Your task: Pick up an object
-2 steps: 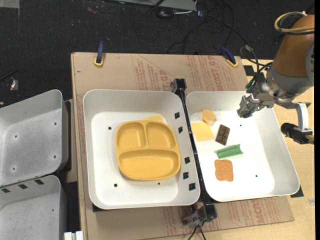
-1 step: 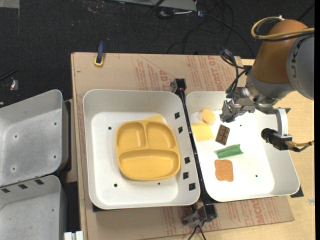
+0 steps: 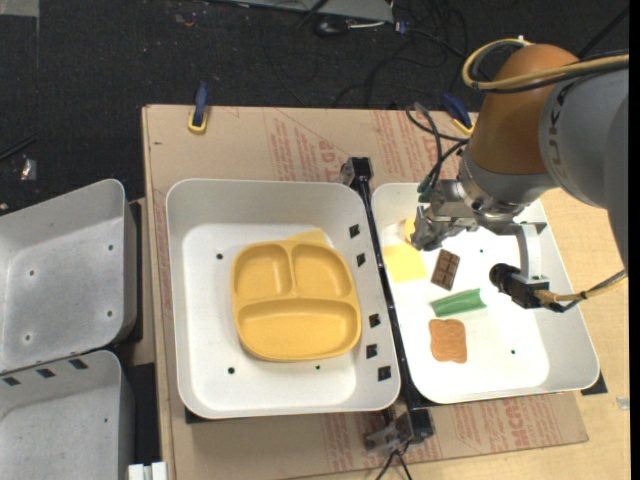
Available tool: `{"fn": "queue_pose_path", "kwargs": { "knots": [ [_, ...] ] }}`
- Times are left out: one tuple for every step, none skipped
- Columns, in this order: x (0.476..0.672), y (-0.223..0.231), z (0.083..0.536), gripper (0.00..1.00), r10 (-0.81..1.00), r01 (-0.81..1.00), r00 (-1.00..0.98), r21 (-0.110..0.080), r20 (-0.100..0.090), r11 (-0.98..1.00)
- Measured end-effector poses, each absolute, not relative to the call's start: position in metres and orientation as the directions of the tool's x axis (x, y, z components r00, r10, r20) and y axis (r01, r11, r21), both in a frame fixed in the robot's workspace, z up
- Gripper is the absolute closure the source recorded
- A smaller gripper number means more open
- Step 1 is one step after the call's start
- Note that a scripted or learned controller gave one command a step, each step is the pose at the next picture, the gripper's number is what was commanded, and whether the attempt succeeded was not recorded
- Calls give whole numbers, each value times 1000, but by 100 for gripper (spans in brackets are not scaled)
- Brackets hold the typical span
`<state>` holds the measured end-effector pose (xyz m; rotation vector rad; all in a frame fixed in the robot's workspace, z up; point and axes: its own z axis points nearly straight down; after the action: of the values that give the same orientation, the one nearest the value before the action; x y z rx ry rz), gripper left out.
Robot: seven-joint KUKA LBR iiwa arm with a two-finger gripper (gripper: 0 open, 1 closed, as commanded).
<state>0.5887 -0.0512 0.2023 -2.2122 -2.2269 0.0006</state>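
— Where is the end effector [image 3: 432, 230]?

— Right of frame centre, low over the upper left part of the right bin [image 3: 570, 363], above a yellow square [image 3: 405, 264]. Whether it is spread or pressed together, I cannot tell.

— And the objects?

— In that bin: a brown bar [image 3: 446, 268] beside the square, a green block [image 3: 458, 303] below it, an orange waffle [image 3: 448, 341] lowest. The left bin [image 3: 195, 268] holds a yellow divided tray [image 3: 296, 301].

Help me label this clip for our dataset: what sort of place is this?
Probably a robotics lab or test cell, not a kitchen. A grey industrial arm works over two white bins set on a board, loose cables lie on the dark floor, and the yellow tray looks like a toy prop.
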Motion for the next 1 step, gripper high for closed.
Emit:
{"fn": "queue_pose_path", "kwargs": {
  "knots": [
    [580, 11, 207, 100, 1000, 1000, -8, -2, 1, 8]
  ]
}}
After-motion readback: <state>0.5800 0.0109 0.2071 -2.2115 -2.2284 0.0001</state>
